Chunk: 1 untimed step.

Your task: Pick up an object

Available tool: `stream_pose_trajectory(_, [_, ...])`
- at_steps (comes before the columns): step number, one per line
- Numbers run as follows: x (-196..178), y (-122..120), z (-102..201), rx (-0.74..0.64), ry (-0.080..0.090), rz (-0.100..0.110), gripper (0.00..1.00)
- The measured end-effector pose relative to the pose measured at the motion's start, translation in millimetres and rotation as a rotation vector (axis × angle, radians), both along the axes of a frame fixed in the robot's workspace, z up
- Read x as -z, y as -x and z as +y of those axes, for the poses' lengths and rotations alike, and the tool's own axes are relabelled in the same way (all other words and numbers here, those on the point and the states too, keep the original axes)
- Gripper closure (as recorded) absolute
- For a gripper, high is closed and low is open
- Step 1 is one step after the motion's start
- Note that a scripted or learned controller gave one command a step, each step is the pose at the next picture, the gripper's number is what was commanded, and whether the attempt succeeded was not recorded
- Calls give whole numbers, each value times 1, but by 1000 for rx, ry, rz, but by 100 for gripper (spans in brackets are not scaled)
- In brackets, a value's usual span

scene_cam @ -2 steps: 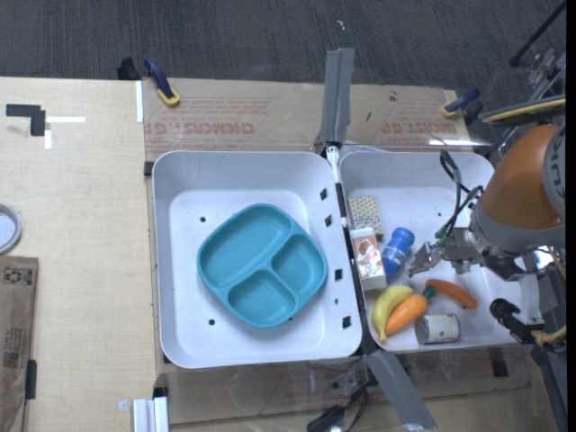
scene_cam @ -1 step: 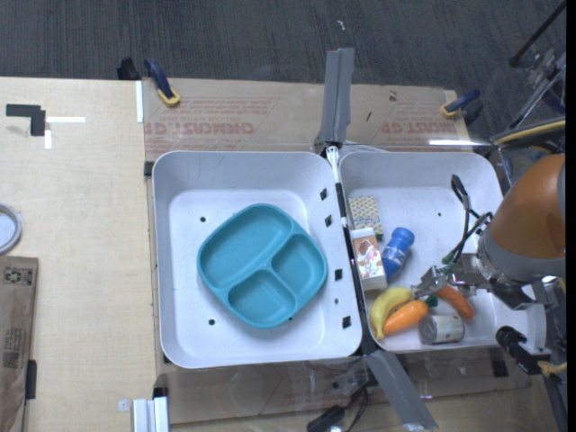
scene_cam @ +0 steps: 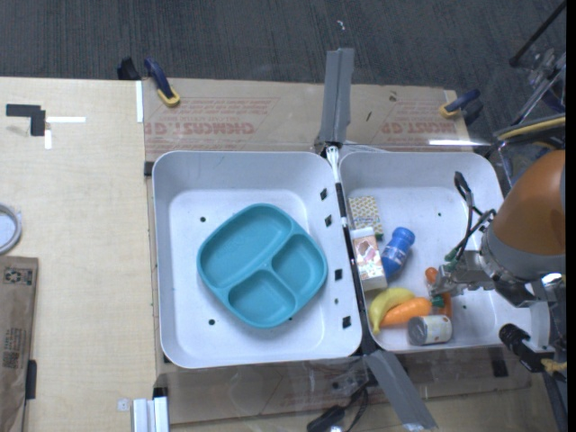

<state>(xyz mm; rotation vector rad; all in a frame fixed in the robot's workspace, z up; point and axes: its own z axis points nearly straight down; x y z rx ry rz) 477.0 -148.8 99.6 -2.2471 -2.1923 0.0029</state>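
The right bin (scene_cam: 423, 196) holds several objects along its left and front sides. A speckled box (scene_cam: 364, 211) lies by the divider, with a small white carton (scene_cam: 368, 259) below it and a blue bottle (scene_cam: 396, 249) beside that. At the front lie a yellow banana (scene_cam: 385, 305), an orange carrot (scene_cam: 410, 310) and a grey can (scene_cam: 429, 329) on its side. My gripper (scene_cam: 446, 283) hangs low at the right of the bin, just right of the carrot and above the can. The grey arm (scene_cam: 531, 223) with its orange band covers the bin's right edge.
The left bin (scene_cam: 180, 205) contains a teal divided plate (scene_cam: 261, 265). A grey divider post (scene_cam: 337, 97) rises between the bins. Clamps (scene_cam: 162, 84) sit at the bench's back edge, and a tape roll (scene_cam: 7, 230) lies far left.
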Motion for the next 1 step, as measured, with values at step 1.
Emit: stream_pose_trajectory(1, [-129,-1,90,-51,1,-2,100])
